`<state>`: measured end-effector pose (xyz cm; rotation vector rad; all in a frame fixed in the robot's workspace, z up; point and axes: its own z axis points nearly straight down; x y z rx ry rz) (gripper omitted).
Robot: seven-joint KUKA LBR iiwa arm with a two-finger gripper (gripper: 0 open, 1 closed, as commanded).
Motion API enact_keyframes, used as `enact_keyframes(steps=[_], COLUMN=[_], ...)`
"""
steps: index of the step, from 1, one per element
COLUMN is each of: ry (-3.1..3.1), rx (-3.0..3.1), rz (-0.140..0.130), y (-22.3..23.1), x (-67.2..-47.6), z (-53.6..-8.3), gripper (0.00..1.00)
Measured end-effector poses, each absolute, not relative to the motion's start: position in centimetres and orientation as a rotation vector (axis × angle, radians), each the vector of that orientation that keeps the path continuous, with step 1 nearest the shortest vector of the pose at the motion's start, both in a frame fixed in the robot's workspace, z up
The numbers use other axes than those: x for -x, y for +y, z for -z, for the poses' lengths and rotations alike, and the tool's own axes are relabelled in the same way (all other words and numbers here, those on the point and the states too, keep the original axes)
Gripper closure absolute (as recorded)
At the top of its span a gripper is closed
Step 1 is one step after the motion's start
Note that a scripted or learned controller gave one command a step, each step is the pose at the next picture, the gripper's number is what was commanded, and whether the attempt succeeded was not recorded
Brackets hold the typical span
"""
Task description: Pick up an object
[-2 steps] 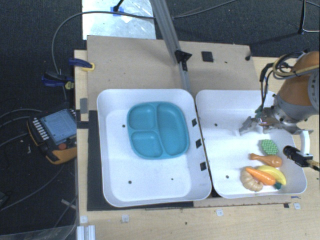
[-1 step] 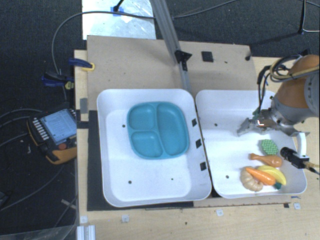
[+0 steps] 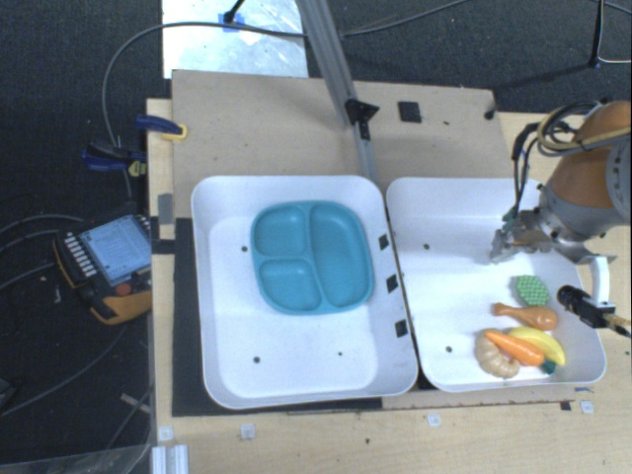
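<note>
Toys (image 3: 520,336) sit clustered just below the gripper (image 3: 513,237), whose grip I cannot tell, so it wants a drop onto the outermost green one (image 3: 530,289).

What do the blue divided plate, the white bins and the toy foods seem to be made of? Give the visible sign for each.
Blue divided plate: likely moulded plastic, matte, uniform colour with rounded compartment ridges.
White bins, right bin and left bin: probably plastic, smooth, with soft rounded rims.
Toy foods, such as the carrot and banana: apparently plastic, bright solid colours; too small to be sure.
</note>
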<state>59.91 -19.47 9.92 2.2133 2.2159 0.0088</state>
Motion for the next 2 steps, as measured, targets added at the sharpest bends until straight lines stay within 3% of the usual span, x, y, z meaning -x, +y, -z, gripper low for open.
enact_keyframes(steps=[2], ry=[2.221], rx=[-2.211], rz=[-0.006], y=[-19.3], x=[-58.8], z=[-20.8], gripper=[1.00])
